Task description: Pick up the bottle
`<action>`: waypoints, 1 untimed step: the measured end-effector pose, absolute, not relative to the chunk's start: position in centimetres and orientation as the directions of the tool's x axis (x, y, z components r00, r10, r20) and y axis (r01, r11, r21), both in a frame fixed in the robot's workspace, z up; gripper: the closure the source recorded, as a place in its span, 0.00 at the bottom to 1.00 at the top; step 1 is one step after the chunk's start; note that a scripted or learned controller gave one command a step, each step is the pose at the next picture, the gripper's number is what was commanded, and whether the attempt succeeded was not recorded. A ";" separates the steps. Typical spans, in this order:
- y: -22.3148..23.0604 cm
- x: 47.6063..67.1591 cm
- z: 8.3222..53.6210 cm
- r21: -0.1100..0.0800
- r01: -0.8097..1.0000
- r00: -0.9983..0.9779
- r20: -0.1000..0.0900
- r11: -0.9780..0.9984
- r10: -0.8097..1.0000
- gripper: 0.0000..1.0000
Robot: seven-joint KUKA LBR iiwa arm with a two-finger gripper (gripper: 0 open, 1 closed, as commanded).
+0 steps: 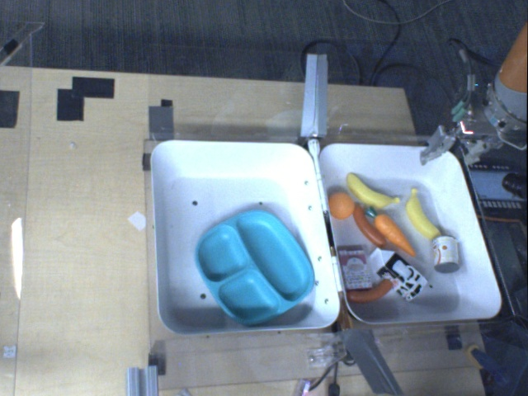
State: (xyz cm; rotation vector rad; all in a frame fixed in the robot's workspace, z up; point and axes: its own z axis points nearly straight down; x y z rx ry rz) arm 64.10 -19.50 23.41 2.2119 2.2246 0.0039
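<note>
From the overhead camera, the arm point(513, 89) is reaching in at about two o'clock, its gripper point(445, 143) hanging over the far right corner of the right bin point(483, 299). I cannot tell from here how the end effector is set, and nothing is showing in its grasp.

The bottle point(445, 252), a small pale cylinder lying on its side, is sitting at roughly four o'clock in that bin, just beside the lower end of a yellow banana point(421, 215). A second banana point(371, 192), a carrot point(386, 231), an orange ball point(340, 205) and a black-and-white packet point(403, 275) are crowding the bin's middle. The left bin point(177, 172) is carrying a blue divided tray point(256, 264).

I judge the pick is only at the approach stage. The next move is calling for travel toward six o'clock along the bin's right wall, then a descent aligned across the bottle's short width, keeping off the banana.
</note>
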 end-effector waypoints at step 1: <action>-13.8 67.1 9.1 0.009 0.993 -0.120 -0.002 0.120 0.993 0.00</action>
